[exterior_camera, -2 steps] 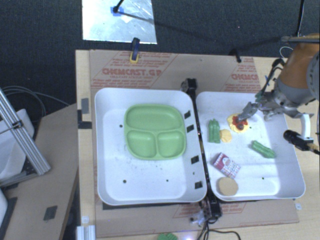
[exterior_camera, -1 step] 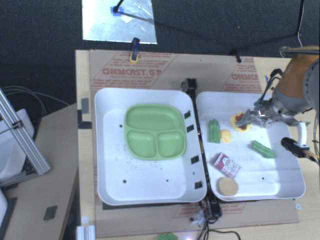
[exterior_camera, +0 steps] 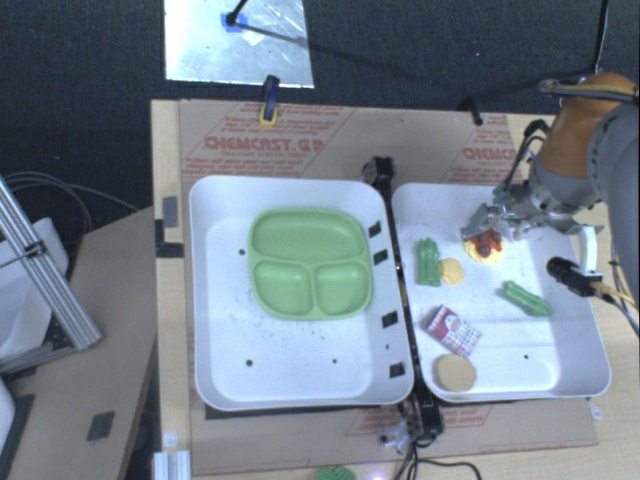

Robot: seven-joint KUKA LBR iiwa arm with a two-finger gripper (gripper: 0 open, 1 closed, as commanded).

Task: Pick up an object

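The right bin (exterior_camera: 575,363) holds several small items. A red and yellow toy (exterior_camera: 487,248) lies near its back middle. My gripper (exterior_camera: 492,224) hovers right over that toy, at its far edge, and whether it touches the toy is unclear. A ridged green piece (exterior_camera: 428,261) and a small yellow piece (exterior_camera: 452,272) lie to the left of the toy. Another green piece (exterior_camera: 525,298) rests toward the right. A red and white packet (exterior_camera: 454,329) and a tan round disc (exterior_camera: 456,372) lie near the front.
The left bin (exterior_camera: 215,368) holds a green divided plate (exterior_camera: 310,264). Black clips line the wall between the bins (exterior_camera: 393,288). A black cable end (exterior_camera: 568,274) hangs over the right bin's right side. A shiny metal sheet (exterior_camera: 238,28) lies behind the bench.
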